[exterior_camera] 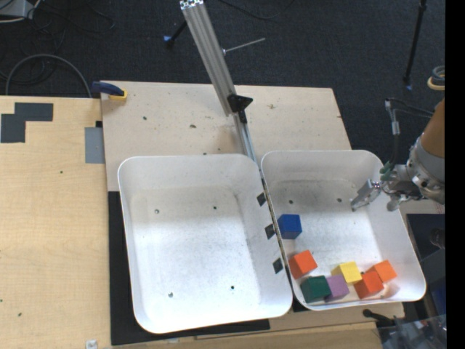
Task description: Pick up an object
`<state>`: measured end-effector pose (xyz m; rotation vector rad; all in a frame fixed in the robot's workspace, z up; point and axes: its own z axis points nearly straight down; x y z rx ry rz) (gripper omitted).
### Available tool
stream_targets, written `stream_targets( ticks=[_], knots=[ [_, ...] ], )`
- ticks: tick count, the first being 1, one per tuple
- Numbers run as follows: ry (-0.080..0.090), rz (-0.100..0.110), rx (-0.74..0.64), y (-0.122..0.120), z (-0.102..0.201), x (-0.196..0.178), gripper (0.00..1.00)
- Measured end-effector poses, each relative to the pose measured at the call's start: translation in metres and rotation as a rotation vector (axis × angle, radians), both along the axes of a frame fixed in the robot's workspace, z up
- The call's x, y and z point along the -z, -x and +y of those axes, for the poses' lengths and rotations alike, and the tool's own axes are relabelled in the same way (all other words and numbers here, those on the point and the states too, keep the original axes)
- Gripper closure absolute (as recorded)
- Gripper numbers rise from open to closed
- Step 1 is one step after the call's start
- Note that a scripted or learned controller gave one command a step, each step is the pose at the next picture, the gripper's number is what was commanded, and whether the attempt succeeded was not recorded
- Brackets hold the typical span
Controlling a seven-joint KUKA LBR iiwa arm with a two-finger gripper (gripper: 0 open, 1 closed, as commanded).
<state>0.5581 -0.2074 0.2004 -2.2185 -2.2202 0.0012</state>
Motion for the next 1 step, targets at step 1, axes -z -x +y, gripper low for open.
stream_targets(
  ticks=[1],
  knots=[
    [-0.003,0.005,-0.004,-0.0046,0.0564,0.0477,0.0]
  ],
)
